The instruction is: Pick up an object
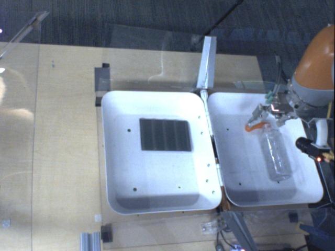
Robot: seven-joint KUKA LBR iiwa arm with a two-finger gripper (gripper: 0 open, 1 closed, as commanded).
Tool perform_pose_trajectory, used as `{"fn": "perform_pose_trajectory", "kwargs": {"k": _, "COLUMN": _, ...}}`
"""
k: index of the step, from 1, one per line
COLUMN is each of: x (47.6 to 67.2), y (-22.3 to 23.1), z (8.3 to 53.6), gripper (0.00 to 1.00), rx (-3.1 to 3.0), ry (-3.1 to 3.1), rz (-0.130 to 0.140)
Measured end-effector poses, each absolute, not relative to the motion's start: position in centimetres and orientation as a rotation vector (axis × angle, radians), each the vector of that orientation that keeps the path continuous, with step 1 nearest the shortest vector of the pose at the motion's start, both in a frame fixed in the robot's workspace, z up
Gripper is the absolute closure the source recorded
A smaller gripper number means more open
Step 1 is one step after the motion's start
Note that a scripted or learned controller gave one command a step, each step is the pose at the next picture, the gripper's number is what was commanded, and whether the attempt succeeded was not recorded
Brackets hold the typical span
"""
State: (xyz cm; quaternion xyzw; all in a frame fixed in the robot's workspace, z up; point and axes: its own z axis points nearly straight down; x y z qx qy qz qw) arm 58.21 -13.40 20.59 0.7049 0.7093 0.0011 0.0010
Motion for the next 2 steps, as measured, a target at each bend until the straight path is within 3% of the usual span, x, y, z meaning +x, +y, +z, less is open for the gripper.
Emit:
{"fn": "perform_pose_trajectory", "kwargs": {"k": 1, "x": 61.8, "y": -17.9, "z": 10.6, "gripper": 0.0, "rx": 2.0, "ry": 2.395, "rz": 0.014}}
{"fn": "perform_pose_trajectory", "kwargs": {"k": 2, "x": 62.7, "y": -15.8, "z": 24.3, "gripper": 0.0, "rx": 1.914, "ry": 2.48, "rz": 0.007}}
